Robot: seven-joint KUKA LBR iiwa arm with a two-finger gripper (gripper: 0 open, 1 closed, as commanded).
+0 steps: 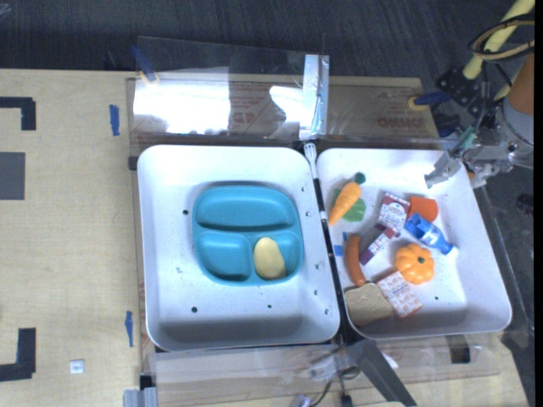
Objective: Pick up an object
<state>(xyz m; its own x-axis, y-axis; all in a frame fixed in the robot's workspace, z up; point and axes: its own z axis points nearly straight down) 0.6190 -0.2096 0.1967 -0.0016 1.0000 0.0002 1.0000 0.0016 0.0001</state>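
My gripper hangs over the far right corner of the right bin, open with nothing between its fingers. Below and left of it in that bin lie an orange carrot with a green top, a red-and-white packet, a blue bottle against a red-orange piece, a small orange pumpkin, a reddish sausage, a second packet and a slice of bread. The nearest of these, the red-orange piece, sits just below the left finger.
The left bin holds a blue divided tray with a yellow oval object in its lower right compartment. A clear plastic panel stands behind the bins. Yellow and blue cables hang at the arm's side.
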